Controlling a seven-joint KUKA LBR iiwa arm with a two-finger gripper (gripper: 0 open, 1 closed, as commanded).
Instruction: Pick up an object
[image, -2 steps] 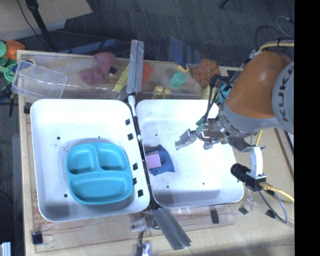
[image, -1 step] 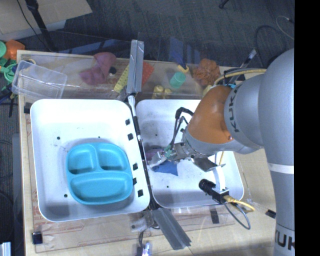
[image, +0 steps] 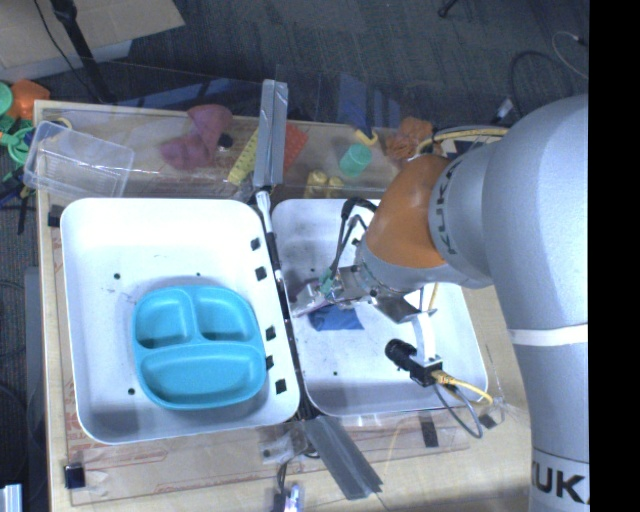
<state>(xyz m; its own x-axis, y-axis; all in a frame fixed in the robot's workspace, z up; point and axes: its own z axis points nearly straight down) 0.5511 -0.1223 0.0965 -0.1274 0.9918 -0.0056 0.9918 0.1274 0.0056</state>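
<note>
The grey arm (image: 520, 200) reaches in from the right and bends down over the right bin (image: 460, 385), with its orange band (image: 405, 215) above the wrist. The gripper (image: 328, 290) is low in this bin, near the left wall, and just beside it lies a dark blue object (image: 335, 319), flat on the white floor (it looks like a small piece of cloth or foam, but it is too blurred to name it). If the tool is wide or narrow I cannot tell, because the wrist hides it. In the left bin (image: 90, 260) a light blue divided plate (image: 198, 345) lies with three compartments, well apart from the gripper
</note>
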